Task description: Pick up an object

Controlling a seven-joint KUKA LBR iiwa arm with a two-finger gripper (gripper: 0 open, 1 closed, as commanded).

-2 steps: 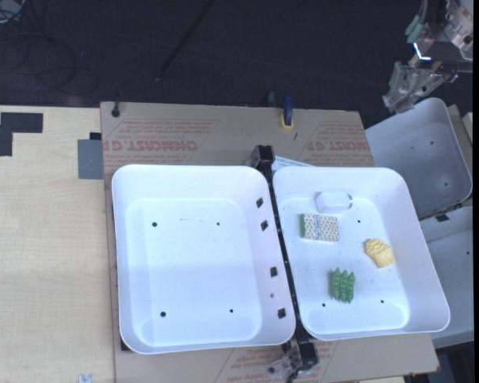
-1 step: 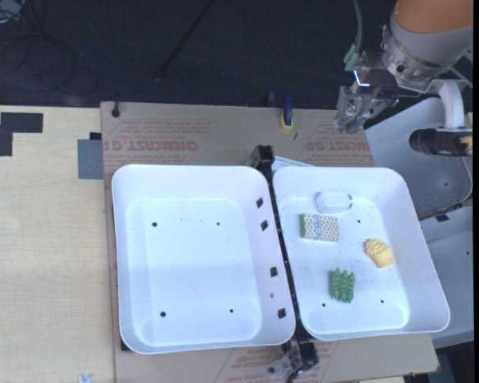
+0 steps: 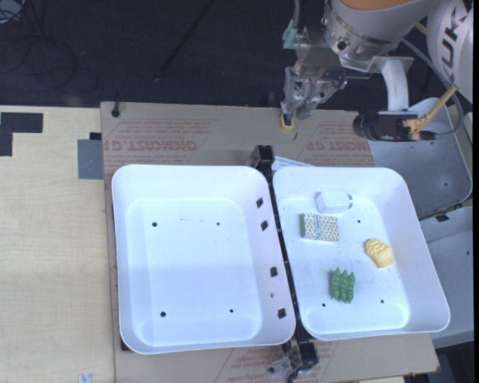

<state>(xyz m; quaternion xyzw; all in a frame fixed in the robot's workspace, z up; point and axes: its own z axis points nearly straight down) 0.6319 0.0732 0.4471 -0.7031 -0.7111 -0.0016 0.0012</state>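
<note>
In the right bin [image 3: 415, 214], nearest me lay a green pod [image 3: 342, 285], then a yellow piece [image 3: 378, 252], a patterned block [image 3: 320, 227] and a white cup [image 3: 333, 202]. Beyond that bin's far rim the gripper [image 3: 290, 119] hung, nothing visibly in it; how wide it stood I couldn't tell.

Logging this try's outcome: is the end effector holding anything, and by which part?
Nothing is held: the end effector hangs above the cardboard behind the right bin, with nothing between its fingers.
</note>
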